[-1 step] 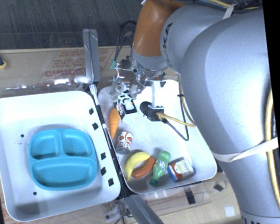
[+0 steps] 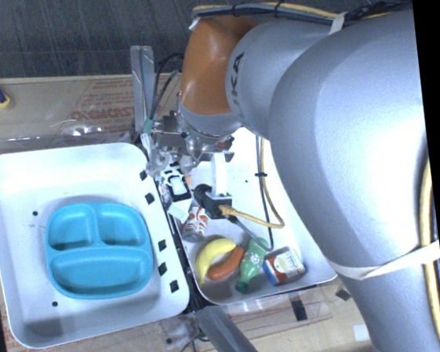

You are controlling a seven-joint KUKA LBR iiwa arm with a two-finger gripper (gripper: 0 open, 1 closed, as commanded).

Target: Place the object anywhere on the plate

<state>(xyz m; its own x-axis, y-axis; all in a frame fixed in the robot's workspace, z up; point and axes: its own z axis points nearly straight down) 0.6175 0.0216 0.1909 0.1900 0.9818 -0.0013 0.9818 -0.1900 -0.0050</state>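
The gripper (image 2: 173, 162) hangs over the right-hand shallow white bin (image 2: 314, 277), near its top-left corner; whether it is parted or closed I cannot tell, and nothing shows held. The objects, a yellow plastic banana (image 2: 213, 253) among them, lie toward five o'clock from it. The light blue sectioned plastic plate (image 2: 98, 250) sits in the left bin, toward eight o'clock, well apart.
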